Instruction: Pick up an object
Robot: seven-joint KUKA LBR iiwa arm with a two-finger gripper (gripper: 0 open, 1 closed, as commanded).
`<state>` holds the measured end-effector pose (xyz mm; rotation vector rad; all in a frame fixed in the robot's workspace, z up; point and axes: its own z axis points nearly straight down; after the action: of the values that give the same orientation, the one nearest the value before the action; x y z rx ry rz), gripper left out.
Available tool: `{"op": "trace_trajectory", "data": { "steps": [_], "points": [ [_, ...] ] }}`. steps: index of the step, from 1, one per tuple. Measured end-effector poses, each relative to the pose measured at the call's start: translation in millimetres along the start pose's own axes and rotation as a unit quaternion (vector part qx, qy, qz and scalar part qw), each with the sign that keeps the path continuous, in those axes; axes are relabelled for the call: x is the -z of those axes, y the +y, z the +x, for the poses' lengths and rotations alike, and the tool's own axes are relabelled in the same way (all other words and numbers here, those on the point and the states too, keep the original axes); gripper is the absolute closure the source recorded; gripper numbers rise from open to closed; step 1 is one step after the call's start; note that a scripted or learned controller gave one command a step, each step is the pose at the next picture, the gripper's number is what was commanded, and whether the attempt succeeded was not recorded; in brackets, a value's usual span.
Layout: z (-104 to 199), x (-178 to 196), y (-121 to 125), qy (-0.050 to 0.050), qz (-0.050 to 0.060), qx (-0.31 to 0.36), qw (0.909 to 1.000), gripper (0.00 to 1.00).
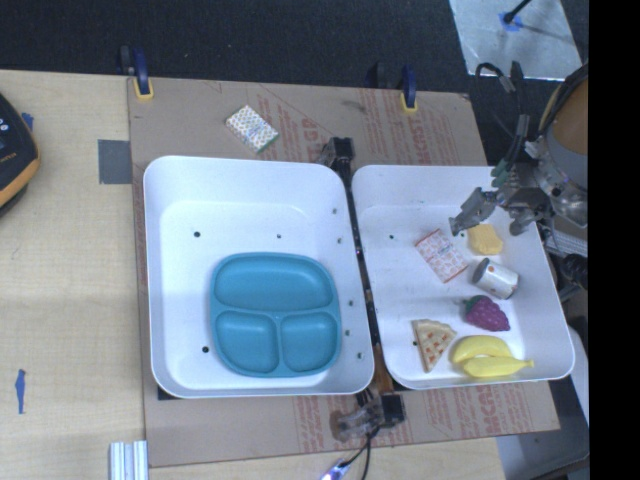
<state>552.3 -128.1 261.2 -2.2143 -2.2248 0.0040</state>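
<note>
Claw (492, 215) of mine hangs spread and ungripping over the far side of the right bin (400, 193), just above a yellow block (487, 239). Beside it lie a pink-checked packet (441, 254), a small can (495, 277), purple grapes (486, 313), a waffle wedge (432, 343) and a banana (487, 356); a blue divided tray (274, 313) sits in the left bin (175, 193).

**Item: robot arm, visible portion**

Arm (568, 128): rounded housing with an orange-brown curved surface at the frame's right, grey metal below it. Wrist section: pale grey and silver, blocky, with dark recesses. Thin black cables (512, 138) run along the upper side, looping near the top. Gripper (494, 215): dark grey, two slender angular fingers (468, 213) of matte metal. Markings and screws too small to tell.
</note>
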Motion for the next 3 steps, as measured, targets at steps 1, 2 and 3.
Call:
{"op": "trace_trajectory", "data": {
  "steps": [1, 2, 3],
  "points": [
    [-62, -70, 0, -0.001, 0.0, -0.001, 1.0, 0.0],
    [-82, -148, -24, -0.004, -0.009, 0.001, 0.9999, 0.0],
    [-85, -164, 58, -0.002, -0.005, 0.0, 1.0, 0.0]
  ]
}}
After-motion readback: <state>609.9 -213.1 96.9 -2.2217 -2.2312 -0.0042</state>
